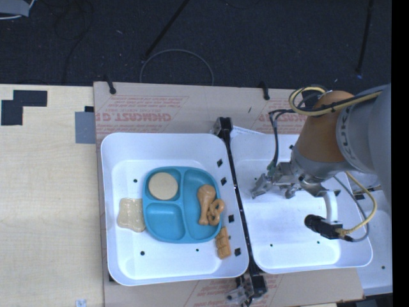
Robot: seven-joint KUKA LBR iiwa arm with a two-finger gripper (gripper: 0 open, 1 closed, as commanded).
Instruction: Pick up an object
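Note:
The left bin (121,147) holds a blue divided tray (167,229). On the tray lie a round tan biscuit (162,185) and a tan drumstick-shaped piece (206,199), with a pretzel-like piece (216,211) against it. A pale bread slice (131,214) rests on the bin floor left of the tray. By the tray's lower right corner sits a small brown chunk (222,243). My gripper (267,186) hangs low over the left part of the right bin (287,251), apart from all these items. Nothing is visibly held.
A black divider (231,190) runs between the two bins. The arm's grey body and orange band (323,136) cover the right bin's upper right. A black cable plug (321,226) hangs over the right bin's floor. Cardboard (160,107) lies under both bins.

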